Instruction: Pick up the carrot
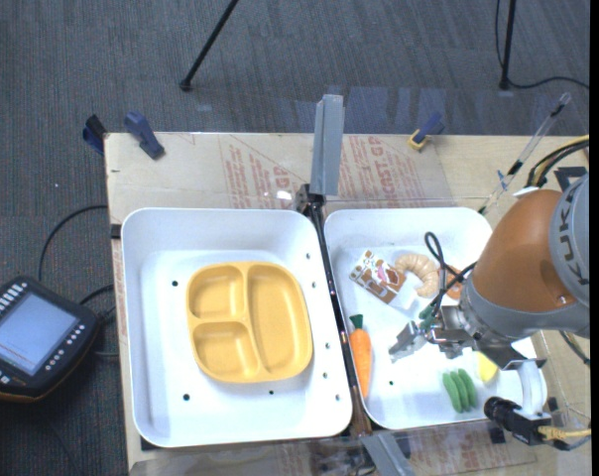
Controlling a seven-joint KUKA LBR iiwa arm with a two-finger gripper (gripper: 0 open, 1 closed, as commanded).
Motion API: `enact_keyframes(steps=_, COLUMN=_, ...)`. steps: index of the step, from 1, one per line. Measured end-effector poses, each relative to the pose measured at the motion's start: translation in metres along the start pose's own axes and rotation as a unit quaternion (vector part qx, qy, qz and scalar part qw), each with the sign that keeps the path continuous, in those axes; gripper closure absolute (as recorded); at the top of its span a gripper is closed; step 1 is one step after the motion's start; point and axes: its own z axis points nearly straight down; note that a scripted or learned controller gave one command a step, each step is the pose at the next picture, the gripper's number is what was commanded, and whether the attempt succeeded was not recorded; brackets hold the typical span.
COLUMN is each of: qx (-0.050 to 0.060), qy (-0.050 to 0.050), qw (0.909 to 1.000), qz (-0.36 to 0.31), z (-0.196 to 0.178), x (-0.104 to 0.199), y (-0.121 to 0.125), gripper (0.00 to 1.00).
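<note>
Orange against white plastic, the carrot (pixel 361 361) lies lengthwise along the left wall of the right bin (pixel 409 416), green top pointing away from the camera, a short way left of the gripper (pixel 407 342). The gripper hovers low over the bin floor, its fingers parted with nothing between them, apart from the carrot. Up and to the gripper's left lies a small printed packet (pixel 378 275), with a pale ring-shaped pastry (pixel 419 269) beside it, just above the gripper. Below and right of the gripper sits a green pod-like item (pixel 459 389), with a bit of yellow (pixel 486 369) next to it. Far to the gripper's left, the left bin (pixel 151 266) holds a yellow three-compartment tray (pixel 249 321). The grey arm (pixel 523 266), orange at the wrist, reaches in from behind the gripper.
</note>
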Motion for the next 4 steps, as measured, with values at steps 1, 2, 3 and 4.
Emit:
enact_keyframes(steps=1, qx=-0.005, qy=-0.002, qw=0.9998, qz=0.020, z=-0.054, x=-0.075, y=0.004, gripper=0.00)
enact_keyframes(steps=2, qx=-0.001, qy=0.001, qw=0.9911, qz=0.133, z=-0.038, x=-0.038, y=0.002, gripper=0.00)
enact_keyframes(steps=3, qx=-0.002, qy=0.000, qw=0.9949, qz=0.101, z=-0.041, x=0.032, y=0.010, gripper=0.00)
enact_keyframes(steps=4, qx=-0.001, qy=-0.001, qw=0.9902, qz=0.140, z=-0.026, x=-0.067, y=0.036, gripper=0.00)
